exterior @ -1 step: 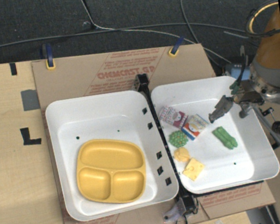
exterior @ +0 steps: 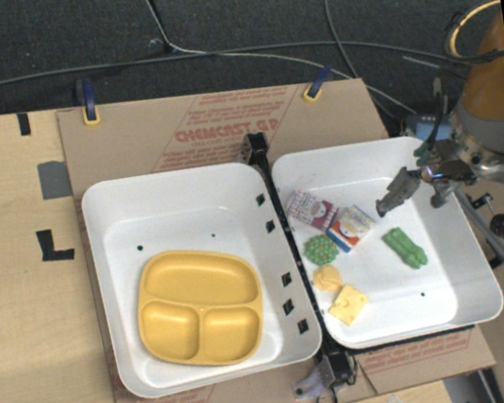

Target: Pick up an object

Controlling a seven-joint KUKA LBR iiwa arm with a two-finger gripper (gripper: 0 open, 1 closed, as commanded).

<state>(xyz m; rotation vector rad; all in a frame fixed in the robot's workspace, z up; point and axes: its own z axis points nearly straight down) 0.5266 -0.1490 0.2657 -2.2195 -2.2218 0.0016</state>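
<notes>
**Over the right bin, claw spread and holding nothing**

Over the right bin's (exterior: 467, 299) right side the gripper (exterior: 416, 191) hangs from the grey arm (exterior: 491, 125), which reaches in at the right with its orange band above the wrist. One dark finger (exterior: 397, 192) slants down and left toward the middle of the bin; the other sits back near the wrist. The fingers are spread apart, and nothing lies between them.

Below the gripper, apart from it, a green toy (exterior: 404, 247) lies on the bin floor. To the left of the claw rests a small packet (exterior: 349, 225) with red and blue print, touching a patterned wrapper (exterior: 307, 208). A round green piece (exterior: 320, 250) sits just below these, with a yellow lump (exterior: 326, 278) beneath it and a yellow wedge (exterior: 348, 305) nearest the front wall.

The left bin (exterior: 109, 228) holds a yellow divided plate (exterior: 199, 306). Both bins rest on a cardboard sheet (exterior: 212, 126) clipped to the bench.
</notes>
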